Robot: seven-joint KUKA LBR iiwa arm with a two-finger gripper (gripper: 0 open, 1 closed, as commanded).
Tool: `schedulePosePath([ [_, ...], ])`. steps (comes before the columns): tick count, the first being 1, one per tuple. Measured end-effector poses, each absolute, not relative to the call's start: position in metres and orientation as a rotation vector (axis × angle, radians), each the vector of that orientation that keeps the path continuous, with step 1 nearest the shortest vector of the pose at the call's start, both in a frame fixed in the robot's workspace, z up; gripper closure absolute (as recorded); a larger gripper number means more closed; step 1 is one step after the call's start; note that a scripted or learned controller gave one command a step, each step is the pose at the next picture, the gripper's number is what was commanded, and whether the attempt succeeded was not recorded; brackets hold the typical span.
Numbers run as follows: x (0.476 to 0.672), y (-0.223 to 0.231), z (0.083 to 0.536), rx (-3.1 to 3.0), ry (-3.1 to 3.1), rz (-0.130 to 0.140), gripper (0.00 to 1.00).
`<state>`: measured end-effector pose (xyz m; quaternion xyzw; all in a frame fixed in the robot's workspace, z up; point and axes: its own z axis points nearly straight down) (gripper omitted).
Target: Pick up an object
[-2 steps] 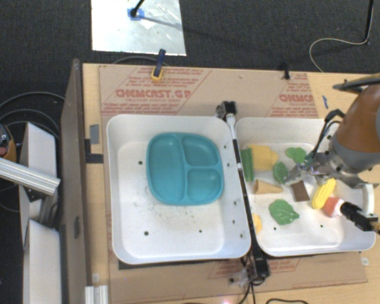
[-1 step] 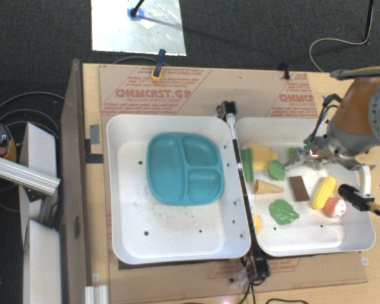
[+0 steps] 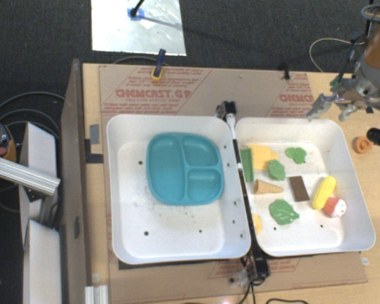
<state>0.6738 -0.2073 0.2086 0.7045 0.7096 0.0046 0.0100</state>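
1. The end effector (image 3: 334, 104) hangs at the far right of the camera view, over the tabletop (image 3: 177, 87) just beyond the far right corner of the right bin (image 3: 351, 170). Its two fingers look spread apart with nothing between them, so I read it as released and holding nothing.

2. Every candidate lies nearer the camera and to the left of the end effector, inside the right bin. The closest is a small green leaf piece (image 3: 296, 154), just inside the bin's far wall.

3. Further toward the camera sit a yellow corn cob (image 3: 323, 192) and, touching its lower end, a red and white piece (image 3: 335, 207). A brown block (image 3: 297, 188) lies just left of the corn.

4. The corn's long axis runs diagonally, its upper end tilted toward the end effector's side. In my judgement the fingers should close across that axis, not along it.

5. The left bin (image 3: 126, 189) holds a teal divided plate (image 3: 184, 168), well apart from the end effector and across the divider.

6. The pick has not begun; the coming move is a reach inward over the bin wall and down.
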Motion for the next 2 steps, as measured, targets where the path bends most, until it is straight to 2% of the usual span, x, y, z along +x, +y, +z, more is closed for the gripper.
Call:
schedulePosePath([
  [1, 0.623, -0.12, 0.11, 2.219, 2.24, -0.004, 0.0],
  [2, 0.616, -0.135, 0.086, 2.221, 2.223, -0.001, 0.0],
])
